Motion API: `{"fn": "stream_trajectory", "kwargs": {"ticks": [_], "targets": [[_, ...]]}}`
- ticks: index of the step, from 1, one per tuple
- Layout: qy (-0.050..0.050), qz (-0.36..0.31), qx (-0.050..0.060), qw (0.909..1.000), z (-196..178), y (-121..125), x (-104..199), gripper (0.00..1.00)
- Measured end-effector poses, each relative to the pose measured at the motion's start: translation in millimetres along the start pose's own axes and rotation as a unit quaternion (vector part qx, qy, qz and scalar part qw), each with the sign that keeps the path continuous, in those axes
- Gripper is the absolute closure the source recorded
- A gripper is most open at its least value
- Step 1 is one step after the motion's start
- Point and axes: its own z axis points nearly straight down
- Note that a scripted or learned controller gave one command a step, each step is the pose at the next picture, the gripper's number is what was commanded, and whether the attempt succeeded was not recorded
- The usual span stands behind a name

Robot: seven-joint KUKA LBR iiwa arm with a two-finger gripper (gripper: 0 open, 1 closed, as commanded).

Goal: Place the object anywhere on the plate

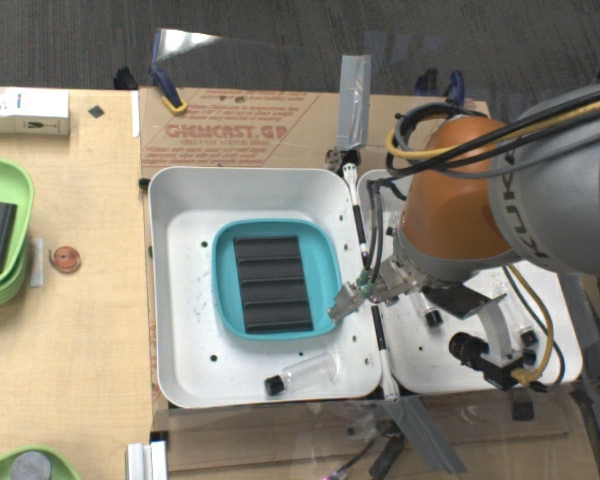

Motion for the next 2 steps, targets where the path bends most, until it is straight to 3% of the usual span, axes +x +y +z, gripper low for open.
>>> {"fn": "stream_trajectory", "kwargs": {"ticks": [1, 2], "targets": [[0.000, 0.001, 0.001, 1.0000, -7.8, 0.3, -1.6, 1.00], [0.000, 0.002, 0.001, 1.0000, -7.9, 0.2, -1.7, 0.00]]}}
